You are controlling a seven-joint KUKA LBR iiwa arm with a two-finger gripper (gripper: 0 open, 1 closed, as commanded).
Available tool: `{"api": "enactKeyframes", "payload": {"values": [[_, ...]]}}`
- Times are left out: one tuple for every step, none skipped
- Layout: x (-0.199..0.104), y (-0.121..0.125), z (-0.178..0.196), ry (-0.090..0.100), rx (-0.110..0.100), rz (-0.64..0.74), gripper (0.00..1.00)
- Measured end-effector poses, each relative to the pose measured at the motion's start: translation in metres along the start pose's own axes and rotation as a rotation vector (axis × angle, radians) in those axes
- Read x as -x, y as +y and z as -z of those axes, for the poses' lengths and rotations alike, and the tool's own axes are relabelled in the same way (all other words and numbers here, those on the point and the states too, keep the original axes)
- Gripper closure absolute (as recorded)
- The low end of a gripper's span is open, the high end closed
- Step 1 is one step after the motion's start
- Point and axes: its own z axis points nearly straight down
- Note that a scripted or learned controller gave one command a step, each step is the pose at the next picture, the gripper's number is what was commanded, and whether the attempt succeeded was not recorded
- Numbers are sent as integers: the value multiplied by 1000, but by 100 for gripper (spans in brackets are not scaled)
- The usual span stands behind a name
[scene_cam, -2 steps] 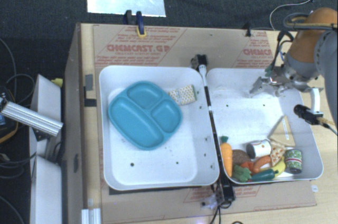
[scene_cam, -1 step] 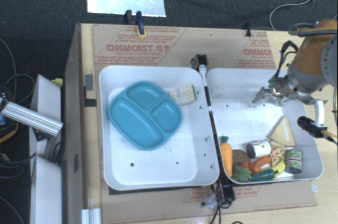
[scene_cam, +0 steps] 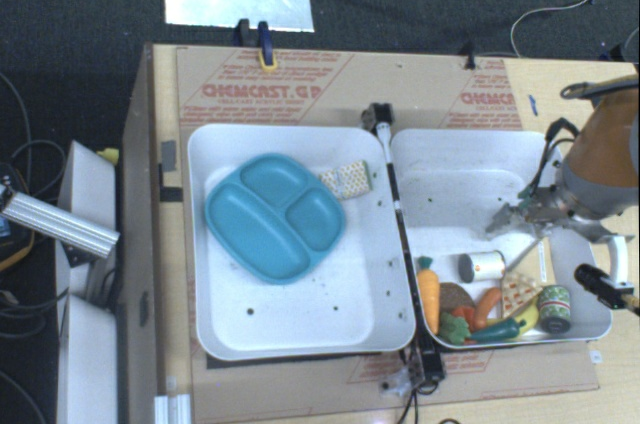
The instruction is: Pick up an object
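Clustered along the near wall of the right bin (scene_cam: 455, 152), at about six o'clock in it, lie the candidates for picking: a carrot (scene_cam: 428, 296), a brown round piece (scene_cam: 457, 296), a green pepper (scene_cam: 497, 329), a waffle-patterned wedge (scene_cam: 519, 291), a small can (scene_cam: 553, 307) and a white cylinder (scene_cam: 483, 265) just above them. None is lifted; all rest on the bin floor. At three o'clock of this pile, the gripper (scene_cam: 524, 218) hangs over the bin's middle, and whether its claw is open or closed I cannot tell. Nothing shows between it. Judging by this, the grasp is not yet made. Further out, the left bin (scene_cam: 230, 312) holds a blue divided plate (scene_cam: 274, 215) and a small patterned block (scene_cam: 347, 179).
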Motion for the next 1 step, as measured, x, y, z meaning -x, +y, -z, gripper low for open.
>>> {"api": "enactKeyframes", "payload": {"values": [[0,1,11,-1,3,1,100]]}}
